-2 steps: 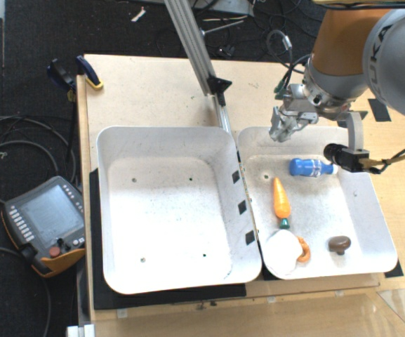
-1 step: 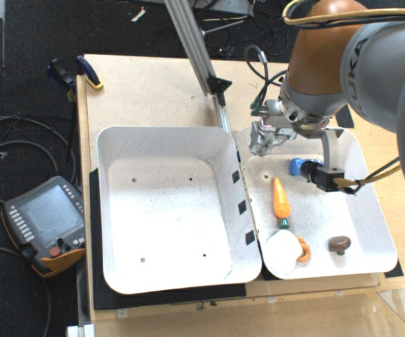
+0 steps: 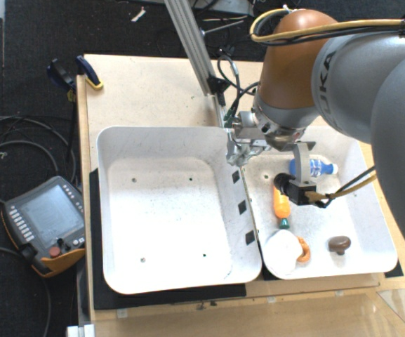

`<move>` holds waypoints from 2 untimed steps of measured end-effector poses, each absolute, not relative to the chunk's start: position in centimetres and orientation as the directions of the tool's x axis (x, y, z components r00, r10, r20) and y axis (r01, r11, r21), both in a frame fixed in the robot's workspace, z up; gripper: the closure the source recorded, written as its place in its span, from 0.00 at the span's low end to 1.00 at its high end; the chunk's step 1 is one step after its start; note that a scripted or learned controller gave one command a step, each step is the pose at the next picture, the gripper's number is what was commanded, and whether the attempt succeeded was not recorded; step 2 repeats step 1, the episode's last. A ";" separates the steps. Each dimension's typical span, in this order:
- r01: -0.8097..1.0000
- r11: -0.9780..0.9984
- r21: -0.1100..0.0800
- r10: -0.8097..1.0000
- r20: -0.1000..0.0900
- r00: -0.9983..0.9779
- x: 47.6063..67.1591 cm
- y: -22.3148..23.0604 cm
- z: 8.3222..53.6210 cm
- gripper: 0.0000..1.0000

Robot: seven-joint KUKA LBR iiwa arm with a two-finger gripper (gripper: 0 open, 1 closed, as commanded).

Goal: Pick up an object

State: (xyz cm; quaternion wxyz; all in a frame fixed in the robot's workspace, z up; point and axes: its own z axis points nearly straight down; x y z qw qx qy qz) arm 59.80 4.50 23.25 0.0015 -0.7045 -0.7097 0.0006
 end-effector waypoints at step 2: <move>1.000 0.008 -0.003 1.000 0.002 -0.008 57.6 9.8 22.7 1.00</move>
